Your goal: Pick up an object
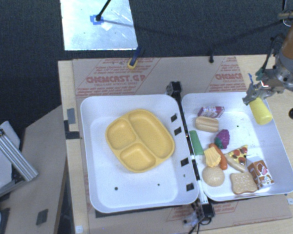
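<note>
Yellow cylinder (260,110) hangs at the upper right of the right bin (283,144), tilted, its top end up between the gripper's (255,94) fingers; you see the gripper clamped on it, with the cylinder's lower end over the bin's right rim area. Arm (288,61) comes in from the right edge, orange band above the wrist.

Your right bin holds a scatter of toy food: a hot dog bun (207,123) near the top, a small pink and white packet (210,111) just above it, a purple grape bunch (222,137), a green stick (196,142) by the left wall, a carrot (218,153), a pizza slice (238,156), a pale round ball (213,176), a slice of toast (242,183), and a small carton (260,173) beside the toast.

Your left bin (99,192) holds a yellow divided plate (139,139), three compartments, lying flat near the middle.
</note>
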You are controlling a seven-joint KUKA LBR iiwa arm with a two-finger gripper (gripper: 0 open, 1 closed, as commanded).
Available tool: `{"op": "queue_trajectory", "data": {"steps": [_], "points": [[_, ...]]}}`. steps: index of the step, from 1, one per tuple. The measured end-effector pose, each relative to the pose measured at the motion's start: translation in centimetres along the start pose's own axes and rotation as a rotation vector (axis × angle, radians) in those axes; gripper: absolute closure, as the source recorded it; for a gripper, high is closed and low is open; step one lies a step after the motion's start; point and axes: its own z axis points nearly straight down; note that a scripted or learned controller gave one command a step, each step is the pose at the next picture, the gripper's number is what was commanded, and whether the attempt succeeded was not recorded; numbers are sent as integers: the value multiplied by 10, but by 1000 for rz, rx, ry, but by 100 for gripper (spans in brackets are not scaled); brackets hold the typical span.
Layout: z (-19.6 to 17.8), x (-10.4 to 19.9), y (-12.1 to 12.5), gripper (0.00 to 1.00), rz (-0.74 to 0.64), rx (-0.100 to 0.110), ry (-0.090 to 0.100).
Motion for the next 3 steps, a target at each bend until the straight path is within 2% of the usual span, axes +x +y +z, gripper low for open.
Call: {"op": "queue_trajectory", "data": {"steps": [1, 3], "points": [[-11, 53, 0, 100, -4, 2, 3], [-14, 180, -4, 100, -5, 5, 5]]}}
